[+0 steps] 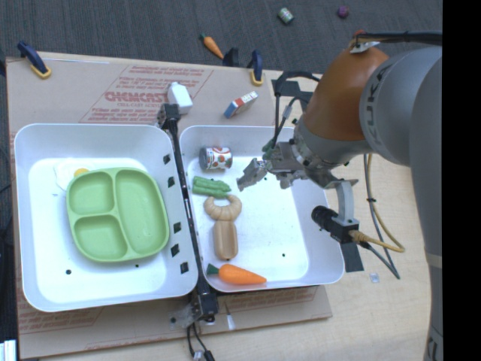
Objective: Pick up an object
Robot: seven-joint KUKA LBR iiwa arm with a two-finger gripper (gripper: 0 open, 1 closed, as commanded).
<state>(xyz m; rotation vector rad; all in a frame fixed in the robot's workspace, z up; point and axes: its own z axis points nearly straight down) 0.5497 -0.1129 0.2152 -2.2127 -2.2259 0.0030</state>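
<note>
The right bin [301, 265] holds a small red and white can [216, 158] lying on its side, a green bean pod [210, 186], a tan wooden ring rattle [224, 224] and an orange carrot [240, 275]. My gripper [254, 173] hangs over the upper middle of this bin, right of the can and the pod. Its fingers point left and stand open, with nothing between them.
The left bin [37, 284] holds a green divided plate [116, 213] with a yellow piece [80, 173] at its top left. On the cardboard behind the bins lie a white block [179, 95] and a small red, white and blue box [240, 104]. Clamps grip the board's edges.
</note>
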